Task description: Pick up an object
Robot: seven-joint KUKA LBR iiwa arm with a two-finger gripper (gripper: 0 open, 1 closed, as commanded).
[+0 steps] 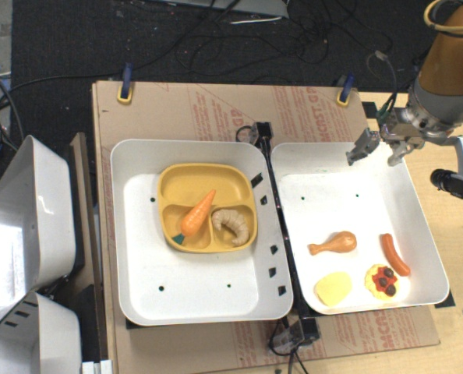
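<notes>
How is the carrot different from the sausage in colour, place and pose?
The carrot is orange with a green end; the sausage is red-orange all over. The carrot lies in the yellow plate in the left bin; the sausage lies bare on the right bin floor. They slant opposite ways. Both are long and thin.

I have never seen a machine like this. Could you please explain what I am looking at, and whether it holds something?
One camera looks down at a slant on a bench with two white bins. The grey and orange robot arm comes in from the right; its gripper is open above the right bin and holds nothing. That bin has toy food: a drumstick, a sausage, a yellow chip and a small pizza. The left bin has a yellow plate with a carrot and a shrimp.
</notes>
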